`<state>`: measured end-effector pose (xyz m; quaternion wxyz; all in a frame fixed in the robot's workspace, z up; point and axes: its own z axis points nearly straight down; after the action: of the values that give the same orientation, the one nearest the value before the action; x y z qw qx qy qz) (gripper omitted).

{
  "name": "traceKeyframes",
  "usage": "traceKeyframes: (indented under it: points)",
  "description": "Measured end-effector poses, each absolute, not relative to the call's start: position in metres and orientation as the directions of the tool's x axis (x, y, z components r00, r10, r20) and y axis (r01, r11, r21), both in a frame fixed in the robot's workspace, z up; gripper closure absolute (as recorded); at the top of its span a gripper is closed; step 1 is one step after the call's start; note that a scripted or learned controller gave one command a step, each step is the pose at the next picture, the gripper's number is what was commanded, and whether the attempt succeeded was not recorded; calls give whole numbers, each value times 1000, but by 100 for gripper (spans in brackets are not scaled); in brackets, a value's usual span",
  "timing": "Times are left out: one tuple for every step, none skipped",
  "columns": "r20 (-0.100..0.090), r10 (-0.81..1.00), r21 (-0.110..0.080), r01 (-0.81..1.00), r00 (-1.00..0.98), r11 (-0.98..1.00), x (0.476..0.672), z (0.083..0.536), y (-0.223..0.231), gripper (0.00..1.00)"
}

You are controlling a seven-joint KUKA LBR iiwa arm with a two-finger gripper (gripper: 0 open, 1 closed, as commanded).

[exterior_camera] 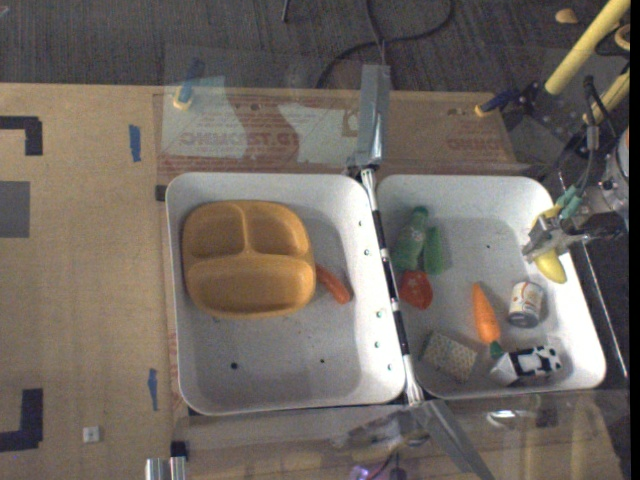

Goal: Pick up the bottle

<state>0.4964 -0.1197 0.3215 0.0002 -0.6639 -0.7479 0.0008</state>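
Note:
The bottle (409, 238) is green with a lighter cap and lies in the right bin (470, 193) near its left wall, cap toward the back. A darker green item (436, 250) rests against its right side, and a red item (417, 289) lies just in front of it. My gripper (548, 242) hangs over the right bin's right edge, far to the right of the bottle. It is directly above a yellow banana (553, 267). Whether it touches the banana is unclear.
The right bin also holds an orange carrot (485, 313), a small can (526, 303), a tan box (449, 355) and a black-and-white carton (530, 363). The left bin (290, 368) bears a yellow divided plate (246, 258) and a small orange piece (335, 285).

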Motion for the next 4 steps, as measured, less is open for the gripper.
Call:
traceKeyframes:
  points:
    - [-2, 969, 1, 969, -247, 247, 549, 328, -96, 100]
    - [0, 985, -4, 985, 171, -171, 495, 247, -92, 100]
    - [-1, 932, -6, 932, 363, -363, 524, 182, -23, 100]
    - [-3, 826, -2, 826, 563, -563, 623, 252, -19, 100]
